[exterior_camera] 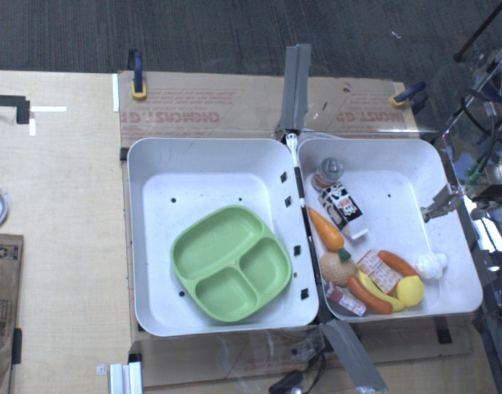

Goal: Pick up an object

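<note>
The right bin (399,179) holds a heap of toy food along its left and near sides. An orange carrot (325,228) lies next to a black-and-white cow-print carton (343,205), and a small grey round piece (330,169) sits behind them. Nearer the front are a brown round vegetable (336,267), a yellow banana (374,292), a red-and-white packet (377,271), a red sausage (396,263), a yellow lemon (409,290) and a white lump (431,263).
The left bin (152,220) carries a green divided plate (230,263). A grey post (296,89) rises behind the seam between the bins. Clamps and cables crowd the right side near the bin wall (448,199). Bare wooden bench lies to the left.
</note>
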Available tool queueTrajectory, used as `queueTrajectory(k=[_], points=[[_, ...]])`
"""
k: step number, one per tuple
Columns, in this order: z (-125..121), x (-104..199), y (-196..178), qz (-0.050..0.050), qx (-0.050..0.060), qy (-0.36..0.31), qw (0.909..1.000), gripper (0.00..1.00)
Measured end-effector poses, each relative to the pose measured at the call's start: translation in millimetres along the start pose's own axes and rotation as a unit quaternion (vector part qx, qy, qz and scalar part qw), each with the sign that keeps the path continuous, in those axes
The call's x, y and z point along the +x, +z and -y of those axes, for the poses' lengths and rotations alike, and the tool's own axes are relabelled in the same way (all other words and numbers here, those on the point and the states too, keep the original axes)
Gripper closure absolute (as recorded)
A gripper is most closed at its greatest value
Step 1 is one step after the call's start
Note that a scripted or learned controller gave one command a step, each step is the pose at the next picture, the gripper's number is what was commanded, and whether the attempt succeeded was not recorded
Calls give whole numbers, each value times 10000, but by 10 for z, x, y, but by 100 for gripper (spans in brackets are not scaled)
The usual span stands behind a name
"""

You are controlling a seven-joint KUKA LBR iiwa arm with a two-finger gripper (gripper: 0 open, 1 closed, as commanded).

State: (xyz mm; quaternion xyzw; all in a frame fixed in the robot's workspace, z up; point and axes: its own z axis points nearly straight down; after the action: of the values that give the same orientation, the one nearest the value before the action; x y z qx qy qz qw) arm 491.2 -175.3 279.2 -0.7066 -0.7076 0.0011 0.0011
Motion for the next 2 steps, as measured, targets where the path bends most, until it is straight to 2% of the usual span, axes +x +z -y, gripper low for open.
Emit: queueTrajectory(k=[1,2], points=[[-352,350,880,-2,-3,-1203,9927,0],[123,224,1880,3,-15,-2154,9765,0]])
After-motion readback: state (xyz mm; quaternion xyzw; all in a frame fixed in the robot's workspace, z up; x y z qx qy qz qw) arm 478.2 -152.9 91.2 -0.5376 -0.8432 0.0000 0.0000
